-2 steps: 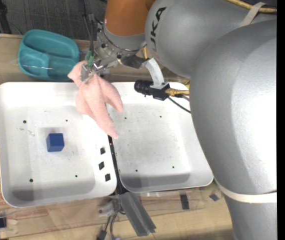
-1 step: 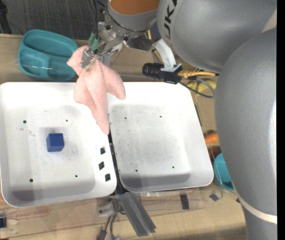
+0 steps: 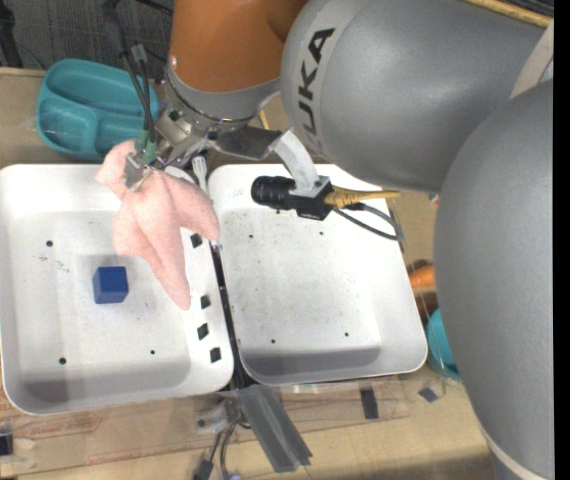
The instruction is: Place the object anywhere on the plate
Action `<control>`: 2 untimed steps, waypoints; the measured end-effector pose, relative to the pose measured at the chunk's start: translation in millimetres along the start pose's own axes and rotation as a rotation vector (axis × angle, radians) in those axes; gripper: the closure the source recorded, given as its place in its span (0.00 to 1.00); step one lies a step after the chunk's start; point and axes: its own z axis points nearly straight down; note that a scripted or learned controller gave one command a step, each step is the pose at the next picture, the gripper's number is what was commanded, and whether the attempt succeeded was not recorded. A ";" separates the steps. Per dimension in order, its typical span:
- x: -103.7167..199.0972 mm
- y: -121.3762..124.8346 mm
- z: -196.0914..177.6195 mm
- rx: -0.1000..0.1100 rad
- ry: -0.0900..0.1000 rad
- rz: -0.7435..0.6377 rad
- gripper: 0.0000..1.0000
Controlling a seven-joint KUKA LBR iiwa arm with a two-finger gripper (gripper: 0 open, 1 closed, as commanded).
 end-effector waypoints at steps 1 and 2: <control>29.5 -2.5 88.7 0.001 0.000 -0.245 1.00; 59.0 11.4 66.1 -0.001 -0.002 -0.198 1.00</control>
